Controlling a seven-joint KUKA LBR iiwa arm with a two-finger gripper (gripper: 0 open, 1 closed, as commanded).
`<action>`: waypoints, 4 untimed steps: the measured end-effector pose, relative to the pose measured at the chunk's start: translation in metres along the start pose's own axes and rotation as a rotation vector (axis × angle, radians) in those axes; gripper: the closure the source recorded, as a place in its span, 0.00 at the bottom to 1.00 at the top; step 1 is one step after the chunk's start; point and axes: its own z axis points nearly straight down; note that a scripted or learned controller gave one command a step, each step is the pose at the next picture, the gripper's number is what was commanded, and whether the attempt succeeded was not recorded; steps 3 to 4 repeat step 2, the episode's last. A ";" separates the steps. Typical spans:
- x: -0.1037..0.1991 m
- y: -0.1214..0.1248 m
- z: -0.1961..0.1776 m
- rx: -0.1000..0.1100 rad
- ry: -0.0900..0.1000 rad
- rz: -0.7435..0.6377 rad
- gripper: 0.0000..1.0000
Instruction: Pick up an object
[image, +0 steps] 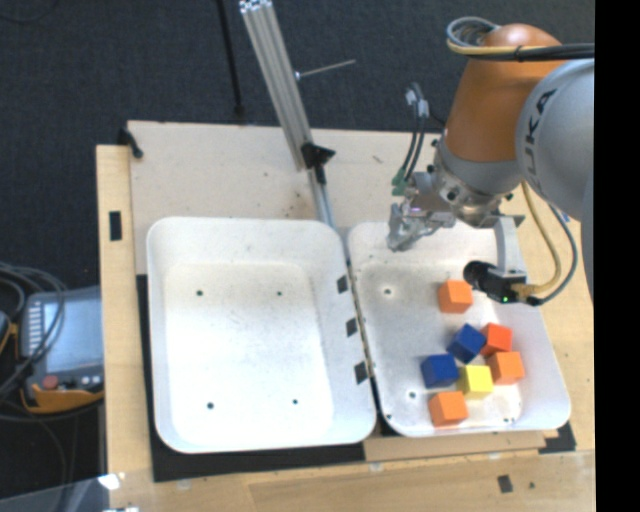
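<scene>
Several small cubes lie in the right bin (400, 300): an orange cube (455, 295) on its own toward the back right, and a cluster near the front right with two blue cubes (467, 341) (438, 370), a yellow cube (477, 379), and orange cubes (497, 338) (507, 366) (448, 407). My gripper (403, 232) hangs over the far left corner of the right bin, well away from the cubes. Nothing shows between its fingers.
The left bin (250, 330) sits beside the right one, divided by their touching rims. A slanted aluminium rail (290, 110) rises behind the bins. A black cable fitting (492, 280) with a green light hangs from the arm near the lone orange cube.
</scene>
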 end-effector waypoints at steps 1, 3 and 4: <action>0.052 0.007 -0.001 -0.002 0.001 -0.002 1.00; 0.106 0.000 0.001 0.000 0.001 -0.002 1.00; 0.106 0.000 0.001 0.000 0.001 -0.002 1.00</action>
